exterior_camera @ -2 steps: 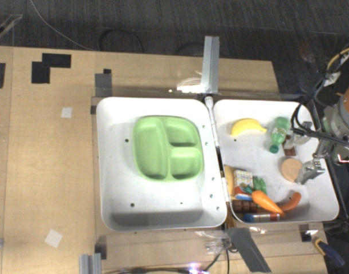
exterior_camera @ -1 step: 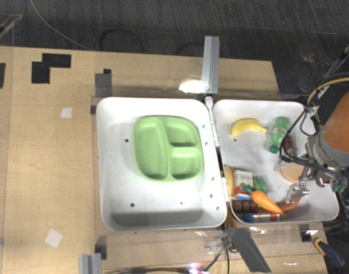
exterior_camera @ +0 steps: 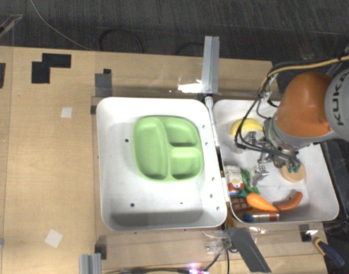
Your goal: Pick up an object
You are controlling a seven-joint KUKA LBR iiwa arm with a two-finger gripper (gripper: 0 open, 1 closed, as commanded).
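Two white bins (exterior_camera: 106,170) share the bench; my gripper (exterior_camera: 266,163) hangs over the right one, seemingly empty, fingers' spread unclear.

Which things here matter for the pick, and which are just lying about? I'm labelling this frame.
For the job: gripper, carrot, sausage, yellow ball, small carton, right bin.

Lying about: green tray, left bin, black cable.

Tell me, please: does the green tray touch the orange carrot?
Apart. The camera view shows the green tray in the left bin, and the orange carrot in the right bin, with the bin walls between them.
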